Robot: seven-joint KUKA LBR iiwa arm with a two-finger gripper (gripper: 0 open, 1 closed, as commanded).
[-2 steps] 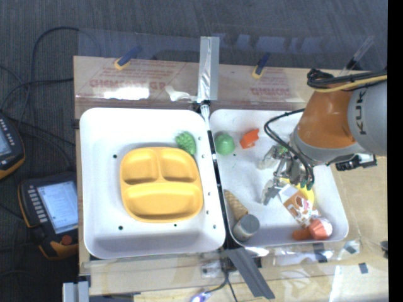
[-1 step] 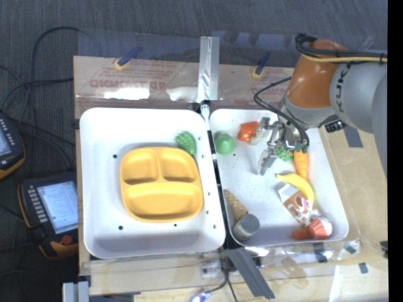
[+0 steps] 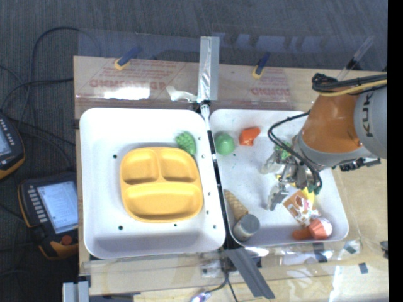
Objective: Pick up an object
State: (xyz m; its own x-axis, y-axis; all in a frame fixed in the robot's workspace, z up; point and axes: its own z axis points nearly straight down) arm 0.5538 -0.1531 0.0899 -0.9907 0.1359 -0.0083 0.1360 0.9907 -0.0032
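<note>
Starting at the near edge of the right bin (image 3: 340, 197), a grey cup (image 3: 245, 226) and a red ball (image 3: 319, 229) are seen close to the wall. A packet (image 3: 300, 207) lies just behind the ball, maybe touching it. A cone (image 3: 234, 202) lies beside the cup, by the wall between the bins.

The gripper (image 3: 281, 182) is hung low over the bin floor, just beside the packet. It cannot be told if it is wide or narrow, and nothing is seen held in it. The packet is judged to be the thing most likely to be picked.

Much could go wrong. The packet is flat and looks slick, so it could be slid away or only nipped at a corner and dropped. The ball could be bumped and rolled off. The near wall is close, so it could be hit.

Farther back, a green ball (image 3: 225, 143) and an orange bit (image 3: 249, 135) are set well apart from the gripper. They are round and small, so they could be knocked away too. In the left bin (image 3: 101, 168), a yellow tray (image 3: 162, 183) is laid.
</note>
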